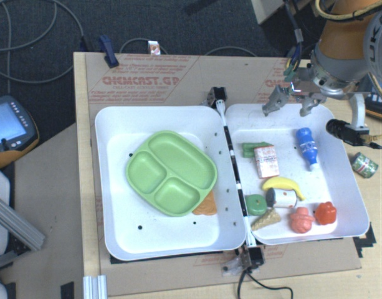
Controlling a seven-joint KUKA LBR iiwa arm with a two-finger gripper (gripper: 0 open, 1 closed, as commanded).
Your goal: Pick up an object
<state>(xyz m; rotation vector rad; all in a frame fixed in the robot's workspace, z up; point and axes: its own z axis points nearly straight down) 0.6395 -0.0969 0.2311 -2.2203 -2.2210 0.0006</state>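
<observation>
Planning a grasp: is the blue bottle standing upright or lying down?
Lying down: the blue bottle shows its full length along the right bin's floor.

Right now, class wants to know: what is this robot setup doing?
A grey arm's two-finger gripper hovers open above the far edge of the right white bin, holding nothing. That bin contains a blue bottle, a yellow banana and other small items. The left white bin holds a green divided plate. Nothing is picked yet.
</observation>
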